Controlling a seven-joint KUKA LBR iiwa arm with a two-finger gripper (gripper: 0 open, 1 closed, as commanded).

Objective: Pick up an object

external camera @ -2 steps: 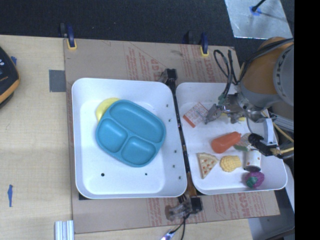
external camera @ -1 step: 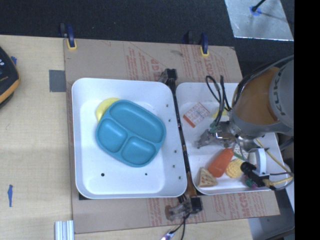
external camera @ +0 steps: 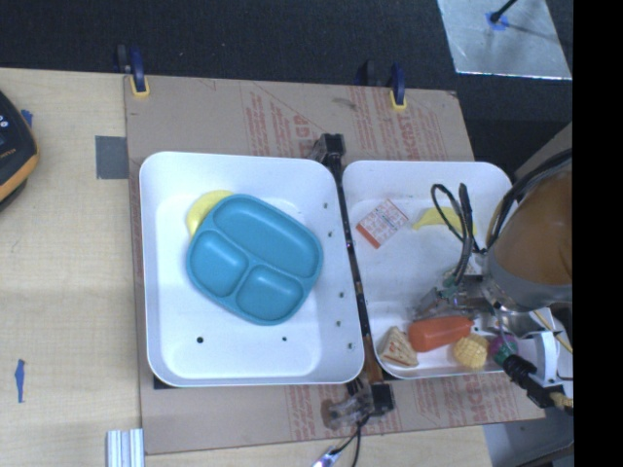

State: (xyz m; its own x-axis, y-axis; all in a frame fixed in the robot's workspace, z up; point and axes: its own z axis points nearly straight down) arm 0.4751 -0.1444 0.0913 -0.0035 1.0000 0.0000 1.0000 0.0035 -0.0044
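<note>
My gripper [external camera: 458,300] is down in the right bin [external camera: 389,178] near its front edge, just above the orange carrot [external camera: 440,333]; its state cannot be determined, nothing is visibly held, so the pick remains incomplete.

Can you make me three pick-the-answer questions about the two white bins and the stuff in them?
1. Where is the blue plate?
A. left bin
B. right bin
C. on the floor

2. What colour is the thing peeking out from under the plate?
A. green
B. yellow
C. purple

3. How does the plate lie?
A. standing on its edge
B. upside down
C. flat, hollow side up

Answers:
1 A, it sits inside the left bin.
2 B, a yellow thing pokes out at the plate's upper left.
3 C, its three hollows face up.
</note>
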